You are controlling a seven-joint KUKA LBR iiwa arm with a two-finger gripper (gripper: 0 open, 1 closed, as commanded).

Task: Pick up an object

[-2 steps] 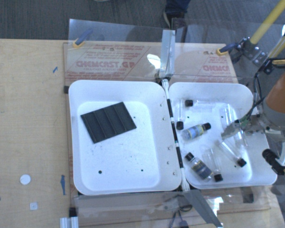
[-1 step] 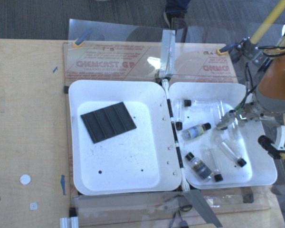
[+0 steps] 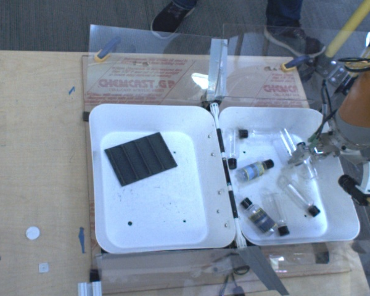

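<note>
The right bin holds several small vials. A labelled vial with a black cap lies near its middle, and a dark vial lies nearer the front. Close to the front right corner rests a clear vial with a black cap. Another clear tube lies toward the back. My gripper reaches in from the right, low over the right half of this bin, just above the clear vials. The orange-banded wrist is behind it. Nothing is visibly held.
A black ribbed pad lies in the left bin. A metal divider and clear acrylic sheets stand behind the bins. A person's feet and a yellow pole are beyond the bench. Cables hang by the arm at right.
</note>
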